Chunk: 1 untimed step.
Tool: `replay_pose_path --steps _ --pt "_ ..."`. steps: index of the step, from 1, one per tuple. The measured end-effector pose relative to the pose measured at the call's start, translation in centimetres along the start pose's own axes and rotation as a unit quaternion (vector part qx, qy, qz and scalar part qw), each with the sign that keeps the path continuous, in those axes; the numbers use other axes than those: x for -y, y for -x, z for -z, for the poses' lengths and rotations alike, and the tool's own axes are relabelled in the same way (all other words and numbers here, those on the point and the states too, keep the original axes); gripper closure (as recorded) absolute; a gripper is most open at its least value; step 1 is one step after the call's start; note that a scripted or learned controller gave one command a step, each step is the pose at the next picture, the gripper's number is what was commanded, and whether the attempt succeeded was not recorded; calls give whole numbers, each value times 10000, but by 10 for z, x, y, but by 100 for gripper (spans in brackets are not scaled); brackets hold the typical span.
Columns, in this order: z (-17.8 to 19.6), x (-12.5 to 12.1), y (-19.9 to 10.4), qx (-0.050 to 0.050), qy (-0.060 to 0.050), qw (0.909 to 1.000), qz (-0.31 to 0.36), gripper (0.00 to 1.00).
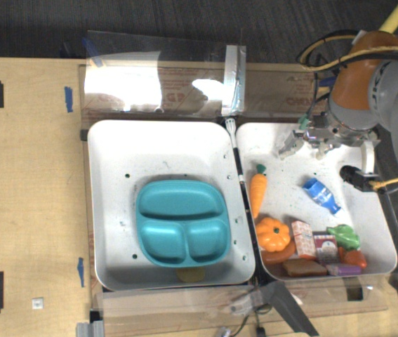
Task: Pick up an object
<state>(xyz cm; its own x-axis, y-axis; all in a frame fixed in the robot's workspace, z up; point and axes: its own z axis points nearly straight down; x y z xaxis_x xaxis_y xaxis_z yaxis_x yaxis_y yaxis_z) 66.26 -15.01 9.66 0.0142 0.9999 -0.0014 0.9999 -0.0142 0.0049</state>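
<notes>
My gripper (303, 147) hangs over the far end of the right bin (276, 133), its two fingers spread open with nothing between them. The grey arm with its orange band (355, 84) comes in from the upper right. Below the gripper lies a small blue packet (322, 194). An orange carrot (257, 192) rests along the bin's left wall. At the near end are an orange pumpkin (272, 234), a red and white box (304, 240), a green vegetable (345, 236), a red piece (354, 258) and a brown block (302, 267).
The left bin (107, 153) holds a teal divided plate (182, 221). A thin divider (236, 167) separates the two bins. A black and yellow cable fitting (359, 178) hangs by the right bin's right wall. A clear plastic panel (163, 79) stands behind the bins.
</notes>
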Motion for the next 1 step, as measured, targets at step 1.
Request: replay_pose_path --steps 1 --pt "43 10 7 6 8 9951 991 0"
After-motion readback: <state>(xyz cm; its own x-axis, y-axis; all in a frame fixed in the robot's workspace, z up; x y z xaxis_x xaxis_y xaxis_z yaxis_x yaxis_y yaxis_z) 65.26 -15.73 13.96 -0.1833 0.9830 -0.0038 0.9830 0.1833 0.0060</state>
